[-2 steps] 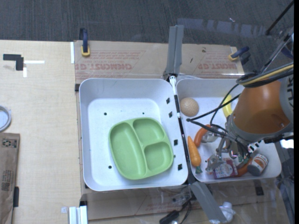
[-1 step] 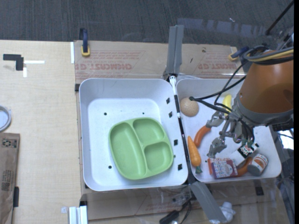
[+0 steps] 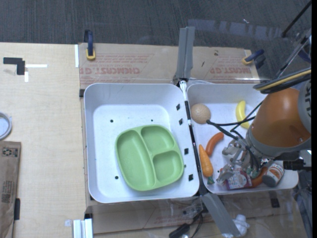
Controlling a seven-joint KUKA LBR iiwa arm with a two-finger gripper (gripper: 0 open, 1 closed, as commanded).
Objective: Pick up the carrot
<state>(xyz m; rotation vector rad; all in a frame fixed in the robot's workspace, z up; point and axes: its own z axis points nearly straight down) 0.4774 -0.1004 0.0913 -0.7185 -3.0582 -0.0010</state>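
Camera view: carrot (image 3: 205,161) lies in the right bin (image 3: 218,89), lower left part, close along the bin's left wall, lengthwise roughly top-to-bottom in frame, thicker end toward the bottom. Nothing is touching it as far as I can see.

Gripper (image 3: 237,163) is low in the same bin, lower middle of the right bin, under the orange band (image 3: 277,120) of the arm. It sits to the right of the carrot, near but apart, with a strip of bare bin floor between them. The carrot is not between the fingers. Fingers themselves: metal clutter and cables blur together, so I cannot tell whether they are spread or closed. Just under the gripper is a crumpled reddish packet (image 3: 237,181), with a small white-capped jar (image 3: 274,173) to its right near the bin's lower right corner.

Other items in the right bin: an orange-red sausage-shaped piece (image 3: 214,143) just up and right of the carrot, a beige egg-like ball (image 3: 200,113) in the upper left area, a banana (image 3: 240,111) near the top middle.

Left bin (image 3: 94,133) holds a green divided plate (image 3: 149,156), three compartments, sitting centre-right and slightly rotated.

Table (image 3: 39,133) on the left of frame carries a roll of tape (image 3: 4,127) at the edge and a brown paper bag (image 3: 9,182) at lower left.
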